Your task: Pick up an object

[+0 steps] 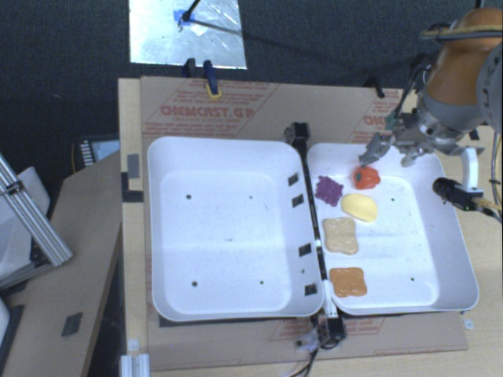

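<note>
Over right bin point(448, 289), hand point(391, 151) spread wide, holding nothing

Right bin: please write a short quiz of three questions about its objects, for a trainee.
1. True or false: the purple piece lies in the right bin.
2. Which object is closest to the gripper? A) the orange square B) the red piece C) the beige slice
3. Fill in: directly below the red piece lies the ____ piece.

Key: 1 true; 2 B; 3 yellow.
</note>
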You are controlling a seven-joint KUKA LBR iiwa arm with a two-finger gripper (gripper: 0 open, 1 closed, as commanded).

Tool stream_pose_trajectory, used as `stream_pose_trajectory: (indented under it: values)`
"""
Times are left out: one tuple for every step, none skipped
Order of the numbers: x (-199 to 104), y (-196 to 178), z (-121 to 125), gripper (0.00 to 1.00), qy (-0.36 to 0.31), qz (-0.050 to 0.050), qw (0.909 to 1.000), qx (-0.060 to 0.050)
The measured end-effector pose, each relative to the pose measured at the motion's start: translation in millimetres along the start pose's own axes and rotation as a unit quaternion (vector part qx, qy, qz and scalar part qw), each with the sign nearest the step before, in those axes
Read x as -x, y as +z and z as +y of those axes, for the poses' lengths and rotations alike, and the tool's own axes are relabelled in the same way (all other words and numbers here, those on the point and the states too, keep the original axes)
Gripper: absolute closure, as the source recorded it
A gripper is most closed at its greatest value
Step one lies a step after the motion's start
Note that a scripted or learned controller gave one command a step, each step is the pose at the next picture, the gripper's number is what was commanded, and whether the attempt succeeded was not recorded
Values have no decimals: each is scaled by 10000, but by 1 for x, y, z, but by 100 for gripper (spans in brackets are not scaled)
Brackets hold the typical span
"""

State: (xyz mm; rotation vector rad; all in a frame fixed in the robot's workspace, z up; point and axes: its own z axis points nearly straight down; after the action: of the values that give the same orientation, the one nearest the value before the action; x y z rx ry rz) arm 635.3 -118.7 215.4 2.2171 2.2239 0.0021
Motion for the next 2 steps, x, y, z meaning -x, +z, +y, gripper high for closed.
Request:
stream_pose_trajectory:
  values:
    - [-24, -107, -19, 0, -18, -3, 10000, 51]
    - [-24, 138, -12, 0, 7, 6, 10000, -36]
